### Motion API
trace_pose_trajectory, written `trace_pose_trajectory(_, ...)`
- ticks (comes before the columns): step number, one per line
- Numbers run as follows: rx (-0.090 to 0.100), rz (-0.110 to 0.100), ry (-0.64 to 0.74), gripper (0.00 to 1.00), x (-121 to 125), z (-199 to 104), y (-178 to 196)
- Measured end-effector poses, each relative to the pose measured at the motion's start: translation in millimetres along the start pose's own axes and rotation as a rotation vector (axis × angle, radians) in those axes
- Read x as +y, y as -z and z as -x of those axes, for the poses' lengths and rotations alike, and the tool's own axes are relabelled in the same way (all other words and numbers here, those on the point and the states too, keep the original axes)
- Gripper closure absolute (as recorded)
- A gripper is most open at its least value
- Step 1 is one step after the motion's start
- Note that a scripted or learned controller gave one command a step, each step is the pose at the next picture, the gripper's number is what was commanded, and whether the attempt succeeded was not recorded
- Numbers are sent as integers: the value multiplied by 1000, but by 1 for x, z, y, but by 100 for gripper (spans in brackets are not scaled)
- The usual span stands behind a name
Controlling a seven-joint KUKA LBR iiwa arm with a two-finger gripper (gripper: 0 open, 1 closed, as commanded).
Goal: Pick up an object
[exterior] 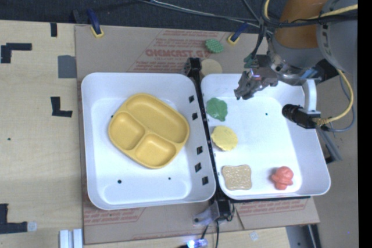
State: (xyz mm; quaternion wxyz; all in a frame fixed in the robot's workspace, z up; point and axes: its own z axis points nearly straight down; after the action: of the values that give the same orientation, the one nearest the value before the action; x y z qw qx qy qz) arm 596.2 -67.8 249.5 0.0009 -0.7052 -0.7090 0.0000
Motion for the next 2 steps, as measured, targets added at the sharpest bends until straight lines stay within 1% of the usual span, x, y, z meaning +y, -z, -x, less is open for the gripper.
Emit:
trace_pose_trajectory(1,1,0,2,100,4,-61,2)
trace_pose_trajectory(2,-1,-2,0,100,10,-107,-10)
